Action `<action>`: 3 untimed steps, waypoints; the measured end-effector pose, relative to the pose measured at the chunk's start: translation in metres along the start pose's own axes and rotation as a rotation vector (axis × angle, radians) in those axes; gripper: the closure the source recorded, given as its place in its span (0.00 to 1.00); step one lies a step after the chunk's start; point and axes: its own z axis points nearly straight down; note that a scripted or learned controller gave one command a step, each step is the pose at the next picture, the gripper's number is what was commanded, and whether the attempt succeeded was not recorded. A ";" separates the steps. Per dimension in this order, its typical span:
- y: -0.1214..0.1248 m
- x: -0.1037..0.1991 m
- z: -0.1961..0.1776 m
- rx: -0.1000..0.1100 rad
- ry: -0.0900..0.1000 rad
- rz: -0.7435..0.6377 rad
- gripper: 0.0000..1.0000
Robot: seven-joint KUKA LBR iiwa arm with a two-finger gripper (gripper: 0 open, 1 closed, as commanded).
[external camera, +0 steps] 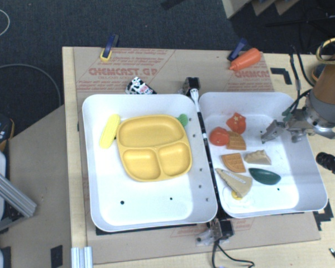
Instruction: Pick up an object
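Several small toy foods lie in the right bin [301, 188]: a red strawberry [236, 121], a red tomato [218, 135], two orange-brown pieces [233, 162], a tan piece [258, 157], a dark green pod [264, 176] and a pale wedge [234, 181]. My gripper [281, 134] hangs over the right bin's upper right part, to the right of the strawberry and above the tan piece. Its fingers stand apart and open, with nothing between them. The grey arm with its orange band [326, 88] comes in from the right.
The left bin [100, 194] holds a yellow divided tray [154, 147], a yellow corn-like piece [109, 130] and a small green item [182, 119]. On the bench behind the bins lie an orange carrot [245, 59], a black-and-white toy [138, 86] and a clamp [108, 49].
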 end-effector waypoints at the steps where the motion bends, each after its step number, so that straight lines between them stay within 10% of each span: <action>1: -0.001 0.001 0.054 0.001 0.000 0.000 0.00; 2: 0.001 0.000 0.039 -0.008 -0.003 0.001 1.00; 3: 0.009 -0.007 -0.021 -0.014 -0.007 0.000 1.00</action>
